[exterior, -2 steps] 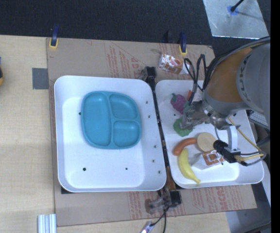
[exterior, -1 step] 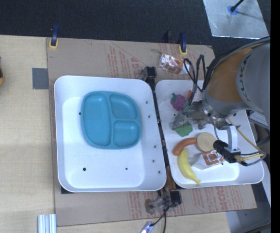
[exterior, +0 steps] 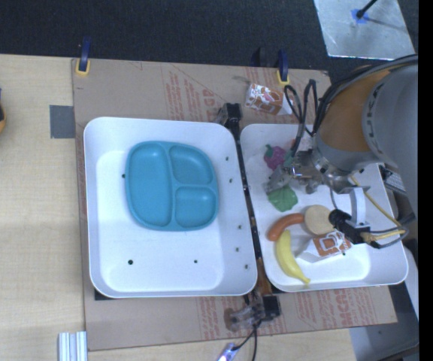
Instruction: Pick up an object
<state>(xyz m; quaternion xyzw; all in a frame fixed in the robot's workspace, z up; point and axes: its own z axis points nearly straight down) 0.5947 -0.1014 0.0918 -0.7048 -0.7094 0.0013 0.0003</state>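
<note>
faint red print on the cardboard sheet (exterior: 201, 96), too blurred to read

Light is even and fairly bright from overhead, leaving the left bin (exterior: 164, 277) near white with little texture. A soft shadow runs along that bin's left inner wall, and the tray (exterior: 173, 185) throws only a faint one. The far floor (exterior: 164, 13) is dark and grainy. The arm (exterior: 374, 119) at right looks soft and slightly blurred. Small items in the right bin (exterior: 352, 277) are low in detail; the whole frame is coarse.
</note>
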